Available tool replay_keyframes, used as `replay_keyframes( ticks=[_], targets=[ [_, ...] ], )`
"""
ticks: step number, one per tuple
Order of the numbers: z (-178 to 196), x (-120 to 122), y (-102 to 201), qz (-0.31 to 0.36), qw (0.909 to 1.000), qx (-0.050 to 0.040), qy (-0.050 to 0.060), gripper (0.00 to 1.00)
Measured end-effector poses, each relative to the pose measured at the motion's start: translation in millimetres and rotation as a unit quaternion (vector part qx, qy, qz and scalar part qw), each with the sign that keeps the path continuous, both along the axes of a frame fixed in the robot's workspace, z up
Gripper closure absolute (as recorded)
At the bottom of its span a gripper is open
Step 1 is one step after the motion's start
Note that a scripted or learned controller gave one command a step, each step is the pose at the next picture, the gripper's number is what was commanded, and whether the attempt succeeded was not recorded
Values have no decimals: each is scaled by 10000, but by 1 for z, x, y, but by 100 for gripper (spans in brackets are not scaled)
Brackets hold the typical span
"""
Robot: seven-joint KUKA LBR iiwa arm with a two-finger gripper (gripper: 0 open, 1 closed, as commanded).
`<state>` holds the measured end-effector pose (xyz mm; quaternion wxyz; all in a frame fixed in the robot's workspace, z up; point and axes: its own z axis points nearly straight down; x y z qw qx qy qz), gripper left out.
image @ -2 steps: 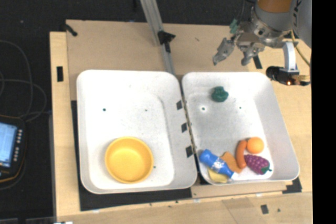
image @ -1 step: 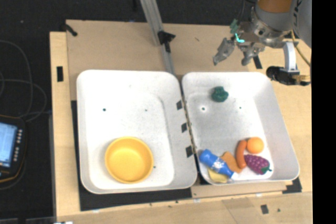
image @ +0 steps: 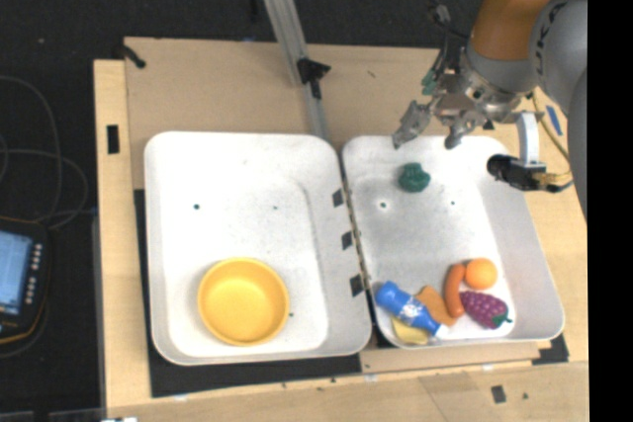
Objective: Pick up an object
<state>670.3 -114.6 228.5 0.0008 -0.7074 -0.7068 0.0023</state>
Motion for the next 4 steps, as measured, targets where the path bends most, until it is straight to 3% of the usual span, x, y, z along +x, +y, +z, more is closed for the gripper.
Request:
replay_keyframes(
  ticks=[2,3,4],
  targets=[
    [-86,6,1,-1,10000,-1,-8,0],
    [-71,7,0,-6,10000,-1,-44,100],
    [-9,16,1,15,10000,4,-65,100]
  ],
)
